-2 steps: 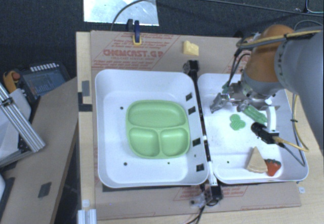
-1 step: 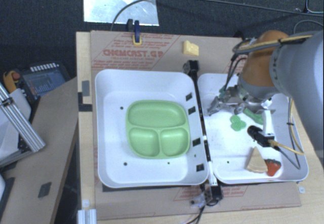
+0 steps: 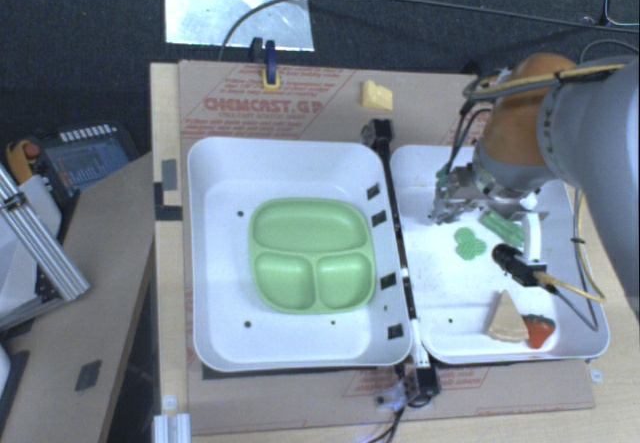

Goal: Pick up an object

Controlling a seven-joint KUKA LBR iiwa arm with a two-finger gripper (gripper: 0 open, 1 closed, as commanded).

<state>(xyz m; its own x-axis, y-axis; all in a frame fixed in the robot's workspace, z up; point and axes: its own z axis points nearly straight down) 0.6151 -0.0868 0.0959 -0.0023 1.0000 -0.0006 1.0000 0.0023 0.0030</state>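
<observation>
We see the arm (image 3: 560, 121) reach in from the right and bend down over the right bin (image 3: 420, 231). Its end effector (image 3: 455, 203) hangs just above a green piece (image 3: 470, 245); its state is unclear.

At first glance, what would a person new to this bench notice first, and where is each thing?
The pale green divided tray lies in the middle of the left bin. The grey arm with its orange band reaches in from the right, its hand low over the right bin. There lie a small green piece and, near the front corner, a tan wedge.
</observation>
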